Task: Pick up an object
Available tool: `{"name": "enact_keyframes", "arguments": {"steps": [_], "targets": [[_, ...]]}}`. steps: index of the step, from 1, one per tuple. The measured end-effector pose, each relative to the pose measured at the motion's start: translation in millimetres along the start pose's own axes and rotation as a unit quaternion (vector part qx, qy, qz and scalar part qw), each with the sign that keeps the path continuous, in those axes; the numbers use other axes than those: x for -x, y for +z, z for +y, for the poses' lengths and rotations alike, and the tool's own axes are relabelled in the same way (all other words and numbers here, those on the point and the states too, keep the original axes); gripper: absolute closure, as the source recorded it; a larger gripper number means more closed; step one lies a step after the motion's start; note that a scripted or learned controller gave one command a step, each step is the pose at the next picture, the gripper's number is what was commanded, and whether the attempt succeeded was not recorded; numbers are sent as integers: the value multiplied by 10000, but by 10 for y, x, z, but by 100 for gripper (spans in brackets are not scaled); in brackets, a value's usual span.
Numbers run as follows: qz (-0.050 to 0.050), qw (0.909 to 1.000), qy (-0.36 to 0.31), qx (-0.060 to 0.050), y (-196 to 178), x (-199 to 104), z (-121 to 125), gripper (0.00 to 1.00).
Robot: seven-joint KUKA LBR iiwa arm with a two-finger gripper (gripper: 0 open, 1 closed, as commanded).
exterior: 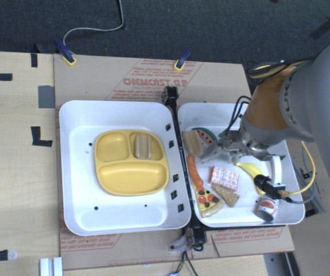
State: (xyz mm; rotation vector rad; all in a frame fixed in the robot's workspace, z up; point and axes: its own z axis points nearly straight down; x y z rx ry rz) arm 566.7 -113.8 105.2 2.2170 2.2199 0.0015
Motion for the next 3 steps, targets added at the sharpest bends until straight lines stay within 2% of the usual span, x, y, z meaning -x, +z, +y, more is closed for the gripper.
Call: {"name": "enact_keyframes", "arguments": {"steps": [1, 2, 3], "targets": [[11, 10000, 0, 19, 178, -21, 477, 0], [32, 10000, -2, 20, 66, -37, 486, 100], [31, 10000, -3, 18, 68, -36, 485, 0]]}}
